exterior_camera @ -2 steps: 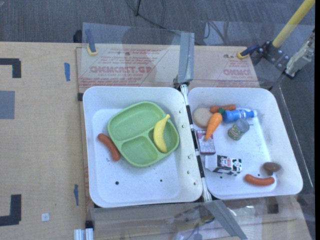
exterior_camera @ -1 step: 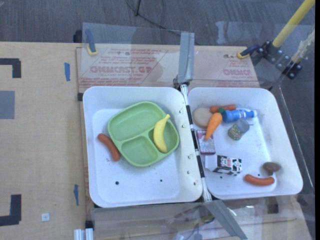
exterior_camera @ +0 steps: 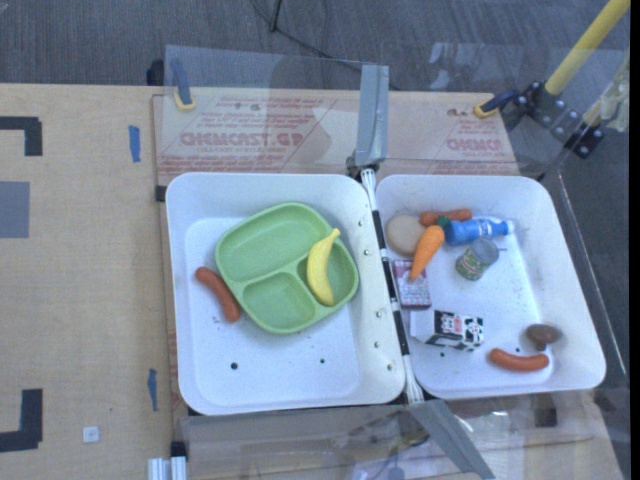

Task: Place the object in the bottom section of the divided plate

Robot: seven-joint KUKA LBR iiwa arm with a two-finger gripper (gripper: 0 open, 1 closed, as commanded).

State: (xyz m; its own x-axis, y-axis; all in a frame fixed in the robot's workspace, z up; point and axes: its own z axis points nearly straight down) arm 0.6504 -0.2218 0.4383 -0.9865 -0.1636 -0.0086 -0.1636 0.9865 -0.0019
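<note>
Yellow banana [exterior_camera: 322,265] upright lengthwise, green divided plate [exterior_camera: 262,251]

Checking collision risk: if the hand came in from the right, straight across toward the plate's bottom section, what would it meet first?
Probably the right bin at its rim, then the pink packet beside the bins' shared wall; travelling higher, it could clear both. Height cannot be judged here.
</note>
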